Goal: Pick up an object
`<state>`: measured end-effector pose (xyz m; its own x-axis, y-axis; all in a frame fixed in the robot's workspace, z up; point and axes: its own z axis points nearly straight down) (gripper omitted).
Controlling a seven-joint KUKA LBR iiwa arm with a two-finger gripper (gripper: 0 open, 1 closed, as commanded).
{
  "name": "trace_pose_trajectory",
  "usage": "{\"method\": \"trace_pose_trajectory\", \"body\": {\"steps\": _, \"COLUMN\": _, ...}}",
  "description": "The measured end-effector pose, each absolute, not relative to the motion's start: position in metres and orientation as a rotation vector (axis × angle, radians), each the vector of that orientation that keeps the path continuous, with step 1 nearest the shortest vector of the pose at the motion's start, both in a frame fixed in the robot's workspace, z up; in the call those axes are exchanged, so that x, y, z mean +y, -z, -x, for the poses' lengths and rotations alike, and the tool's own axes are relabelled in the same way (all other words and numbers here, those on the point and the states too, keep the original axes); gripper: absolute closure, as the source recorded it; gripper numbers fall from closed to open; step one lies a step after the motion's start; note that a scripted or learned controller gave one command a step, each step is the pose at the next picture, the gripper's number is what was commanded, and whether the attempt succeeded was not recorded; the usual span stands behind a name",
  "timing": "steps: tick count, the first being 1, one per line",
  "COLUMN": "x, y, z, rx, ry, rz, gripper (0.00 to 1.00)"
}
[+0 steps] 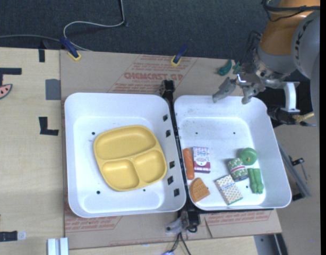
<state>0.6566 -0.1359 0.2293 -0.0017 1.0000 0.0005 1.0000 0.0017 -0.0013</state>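
Observation:
My gripper (235, 93) hangs over the back rim of the right bin (226, 129), its two grey fingers spread open with nothing between them. Well in front of it, in the near part of that bin, lie an orange carrot (188, 162), a red and white carton (201, 159), a brown cracker (198, 189), a green apple (249, 155), a green pepper (255, 180) and two small patterned boxes (237, 169) (228, 189).
The left bin (80, 142) holds a yellow divided plate (130, 156). A black hinge strip (171, 137) runs between the bins. Blue and yellow clamps (71, 49) (179, 56) pin the cardboard behind them, and cables trail across the dark floor at the back.

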Motion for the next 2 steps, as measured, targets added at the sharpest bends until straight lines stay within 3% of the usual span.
{"method": "trace_pose_trajectory", "body": {"steps": 1, "x": -0.151, "y": -0.086, "z": -0.614, "rx": -2.223, "ry": 0.0, "rz": 2.221, "gripper": 0.0}}
{"method": "trace_pose_trajectory", "body": {"steps": 2, "x": -0.184, "y": -0.086, "z": -0.484, "rx": -2.219, "ry": -0.001, "rz": 2.226, "gripper": 0.0}}
